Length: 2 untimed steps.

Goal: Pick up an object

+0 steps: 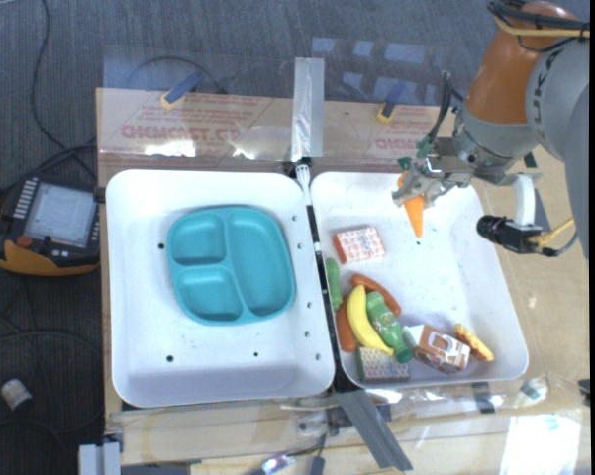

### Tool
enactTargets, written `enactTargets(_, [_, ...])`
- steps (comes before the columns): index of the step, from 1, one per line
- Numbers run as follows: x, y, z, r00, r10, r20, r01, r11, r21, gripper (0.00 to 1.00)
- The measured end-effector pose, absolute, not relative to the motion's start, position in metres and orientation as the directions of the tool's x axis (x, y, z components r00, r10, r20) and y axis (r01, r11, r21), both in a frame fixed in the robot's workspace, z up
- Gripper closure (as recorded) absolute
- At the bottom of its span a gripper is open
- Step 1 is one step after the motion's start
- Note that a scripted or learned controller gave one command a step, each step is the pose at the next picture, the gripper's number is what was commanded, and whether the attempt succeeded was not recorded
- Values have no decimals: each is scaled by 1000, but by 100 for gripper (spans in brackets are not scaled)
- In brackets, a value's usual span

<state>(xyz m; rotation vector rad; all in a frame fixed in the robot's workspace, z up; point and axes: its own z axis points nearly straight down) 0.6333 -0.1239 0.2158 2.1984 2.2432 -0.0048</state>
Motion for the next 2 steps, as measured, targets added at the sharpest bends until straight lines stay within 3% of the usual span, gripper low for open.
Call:
enactTargets(1, [633, -124, 216, -20, 1000, -3, 1000, 20, -2, 0])
enactTargets(2, [648, -177, 174, -17, 1000, -4, 1000, 17, -3, 0])
